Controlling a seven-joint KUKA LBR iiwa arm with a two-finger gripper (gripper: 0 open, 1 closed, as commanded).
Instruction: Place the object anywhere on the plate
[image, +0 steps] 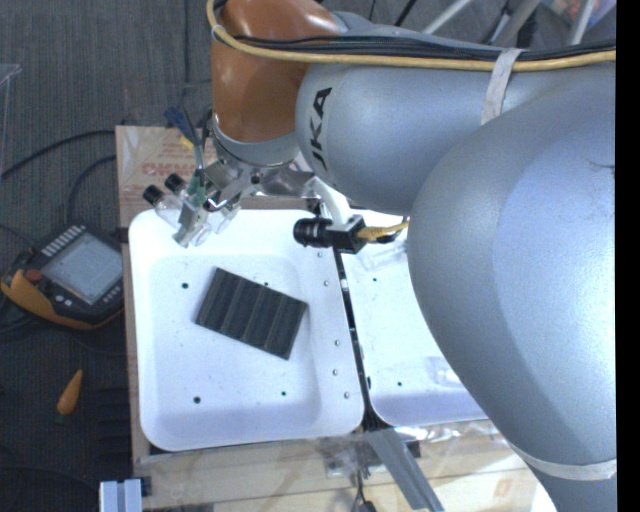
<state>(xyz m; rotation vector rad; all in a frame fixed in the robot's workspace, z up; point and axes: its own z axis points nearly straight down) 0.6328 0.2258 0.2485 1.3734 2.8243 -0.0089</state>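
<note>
Over the left bin's (160, 400) far-left corner hangs the gripper (193, 228), its pale fingers (187, 232) close together with nothing visible between them; whether they fully meet I cannot tell. Well apart, a dark ridged slab (250, 312) lies flat, skewed, mid-bin.

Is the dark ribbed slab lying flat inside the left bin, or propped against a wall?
Flat. The dark ribbed slab rests on the left bin's floor, clear of all walls, turned at an angle. The end effector is above the bin's upper-left corner.
</note>
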